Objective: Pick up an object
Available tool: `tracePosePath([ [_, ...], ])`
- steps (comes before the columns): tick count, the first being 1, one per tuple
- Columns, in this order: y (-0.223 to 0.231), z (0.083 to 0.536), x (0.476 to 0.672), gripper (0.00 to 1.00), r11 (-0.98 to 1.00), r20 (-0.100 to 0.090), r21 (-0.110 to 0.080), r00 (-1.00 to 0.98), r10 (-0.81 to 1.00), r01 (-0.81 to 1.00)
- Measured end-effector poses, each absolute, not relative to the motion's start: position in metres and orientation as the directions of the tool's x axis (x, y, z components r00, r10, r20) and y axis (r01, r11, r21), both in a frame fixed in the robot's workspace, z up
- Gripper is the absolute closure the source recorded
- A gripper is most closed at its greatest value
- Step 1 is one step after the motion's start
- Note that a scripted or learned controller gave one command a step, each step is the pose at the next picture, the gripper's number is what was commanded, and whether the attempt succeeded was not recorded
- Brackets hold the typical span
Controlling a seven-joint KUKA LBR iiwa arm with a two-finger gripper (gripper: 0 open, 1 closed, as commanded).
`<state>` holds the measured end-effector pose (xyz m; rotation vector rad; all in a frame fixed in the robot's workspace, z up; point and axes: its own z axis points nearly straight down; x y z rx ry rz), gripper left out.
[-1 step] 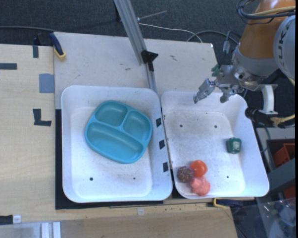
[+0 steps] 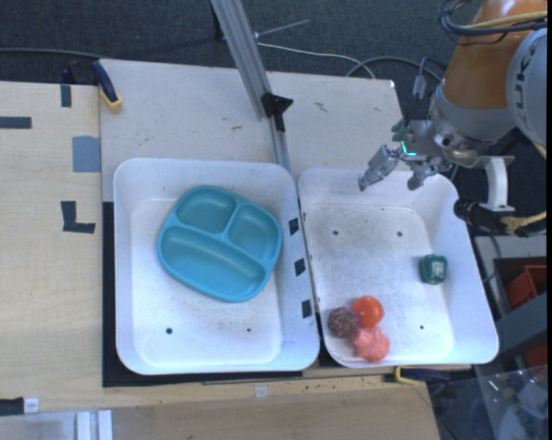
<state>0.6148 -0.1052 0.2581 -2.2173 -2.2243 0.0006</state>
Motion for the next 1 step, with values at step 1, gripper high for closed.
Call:
tracePosePath([
  [1,-0.1058,0.2122,0.6207,0.00,0.002,-0.001,-0.005,-0.002,1.000,1.000],
])
